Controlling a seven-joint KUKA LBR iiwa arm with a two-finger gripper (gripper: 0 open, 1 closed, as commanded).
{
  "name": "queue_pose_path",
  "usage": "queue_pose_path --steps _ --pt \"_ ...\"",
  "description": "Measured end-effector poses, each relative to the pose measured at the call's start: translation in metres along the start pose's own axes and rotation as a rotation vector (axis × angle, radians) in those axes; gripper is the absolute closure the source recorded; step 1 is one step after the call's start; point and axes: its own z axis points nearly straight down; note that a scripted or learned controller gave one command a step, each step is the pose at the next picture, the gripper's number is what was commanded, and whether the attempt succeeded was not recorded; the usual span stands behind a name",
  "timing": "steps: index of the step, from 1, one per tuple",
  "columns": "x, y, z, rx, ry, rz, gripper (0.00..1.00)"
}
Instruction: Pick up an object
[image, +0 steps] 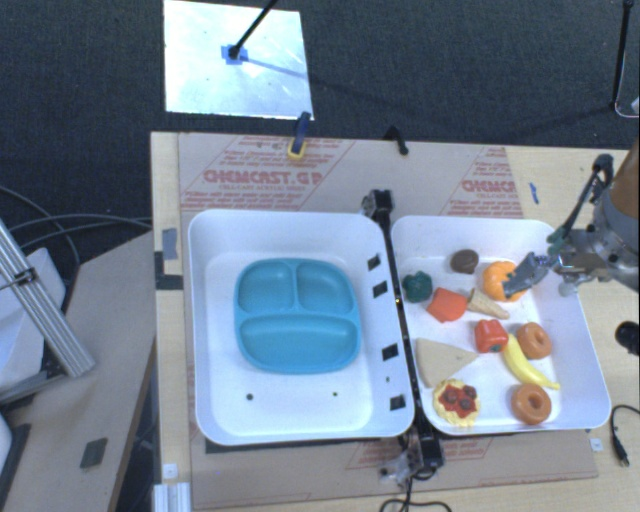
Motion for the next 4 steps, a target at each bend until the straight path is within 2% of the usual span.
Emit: queue_pose_path --steps 1,2,3,4 --pt "-0.020 0.014 0.175 0.014 0.003 0.002 0.00" --pt "-0.021 0.020 0.154 -0.005 -0.001 0.001 1.00" --pt "0.040 -0.026 0.182 -0.005 -0.003 -0.001 1.00" --pt "0.110 -0.033 0.086 -0.009 0.004 -0.009 1.00"
